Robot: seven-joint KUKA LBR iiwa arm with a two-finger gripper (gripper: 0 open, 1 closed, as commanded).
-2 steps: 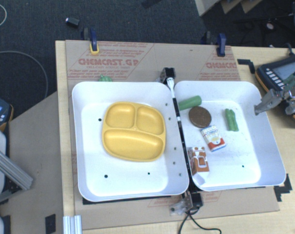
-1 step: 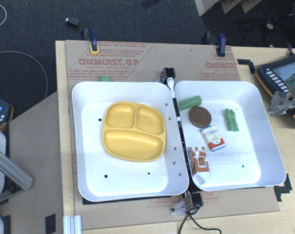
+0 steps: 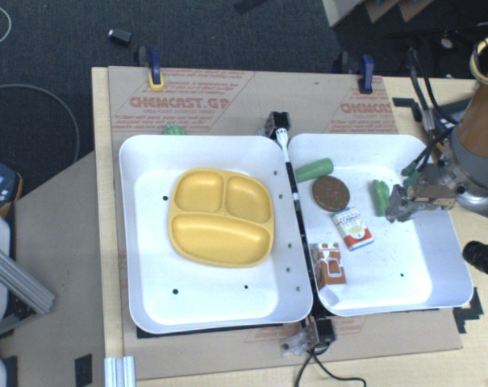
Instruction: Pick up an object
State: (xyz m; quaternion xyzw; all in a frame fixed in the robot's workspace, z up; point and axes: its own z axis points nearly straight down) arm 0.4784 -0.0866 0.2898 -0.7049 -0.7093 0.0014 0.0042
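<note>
The small green piece (image 3: 379,197) stands in the right bin (image 3: 437,289), just left of the gripper (image 3: 397,208). It looks light, stiff, smooth; grip across its narrow sides. Whether the gripper is closed, I cannot tell.

Single fixed camera above bench (image 3: 227,95), slanted downward, both white bins (image 3: 147,280) framed mid-distance.

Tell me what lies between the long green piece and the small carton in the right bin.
In the camera view, the brown disc lies between the long green piece and the small carton.
</note>
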